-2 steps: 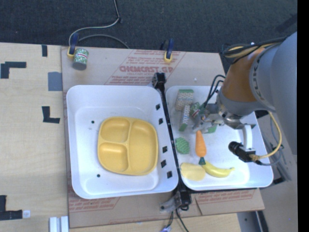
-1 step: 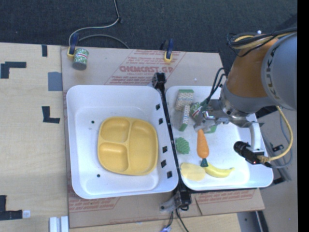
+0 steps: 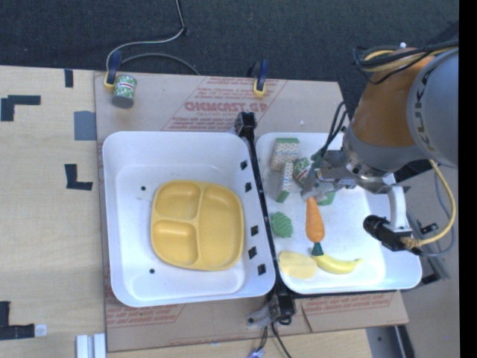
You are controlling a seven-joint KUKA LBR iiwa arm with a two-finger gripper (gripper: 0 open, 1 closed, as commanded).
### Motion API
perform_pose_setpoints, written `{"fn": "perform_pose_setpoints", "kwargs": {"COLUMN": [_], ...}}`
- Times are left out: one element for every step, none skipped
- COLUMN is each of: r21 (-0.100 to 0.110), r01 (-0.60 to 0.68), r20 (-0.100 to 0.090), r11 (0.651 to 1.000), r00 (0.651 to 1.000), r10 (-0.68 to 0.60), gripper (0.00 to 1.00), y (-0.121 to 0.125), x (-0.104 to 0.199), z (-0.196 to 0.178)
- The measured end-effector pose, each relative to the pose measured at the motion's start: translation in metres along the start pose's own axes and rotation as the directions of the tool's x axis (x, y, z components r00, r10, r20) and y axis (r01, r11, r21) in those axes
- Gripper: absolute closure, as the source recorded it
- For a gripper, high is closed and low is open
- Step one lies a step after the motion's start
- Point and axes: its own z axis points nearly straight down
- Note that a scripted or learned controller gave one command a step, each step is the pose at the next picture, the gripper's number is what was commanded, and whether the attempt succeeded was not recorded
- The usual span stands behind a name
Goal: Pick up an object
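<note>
The right bin [image 3: 403, 280] holds an orange carrot [image 3: 314, 221], a yellow banana [image 3: 339, 264], a pale yellow slice [image 3: 297, 265], a green leafy piece [image 3: 281, 224], a pale green box [image 3: 283, 154] and a small red-and-green packet [image 3: 301, 171]. My gripper [image 3: 320, 187] hangs low over the middle of this bin, just above the carrot's top end and to the right of the packet. The arm's grey and orange body covers the bin's upper right part. Nothing shows as held.
The left bin [image 3: 123, 200] carries a yellow divided plate [image 3: 197, 224]. A black divider [image 3: 256, 200] runs between the bins. On the cardboard behind them sit a small green can [image 3: 124, 90] and a yellow clamp [image 3: 259, 88].
</note>
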Motion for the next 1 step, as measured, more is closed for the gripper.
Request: {"fn": "perform_pose_setpoints", "kwargs": {"r21": [0.001], "r01": [0.001], "r20": [0.000], "r11": [1.000], "r00": [1.000], "r10": [-0.001], "gripper": [1.00], "y": [0.0004], "x": [0.0004], "z": [-0.0094]}}
